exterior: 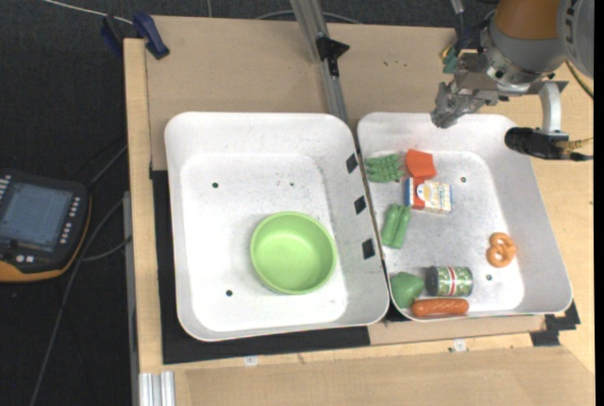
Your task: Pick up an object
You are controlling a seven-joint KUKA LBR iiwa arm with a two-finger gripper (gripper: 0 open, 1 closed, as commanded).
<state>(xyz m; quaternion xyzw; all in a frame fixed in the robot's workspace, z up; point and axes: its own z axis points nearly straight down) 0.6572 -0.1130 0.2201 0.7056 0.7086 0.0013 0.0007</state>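
Bins sit side by side on the tabletop. The left bin holds a green bowl. The right bin gathers the likely picks: orange block, small carton, pretzel, can and sausage near its front edge. The hand hovers above that bin's back rim, carrying nothing, probably poised to descend; whether it is wide or narrow I cannot tell.

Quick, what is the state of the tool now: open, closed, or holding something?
Tool: cannot be told; it hangs over the far rim of the right bin, and nothing shows in its grasp.
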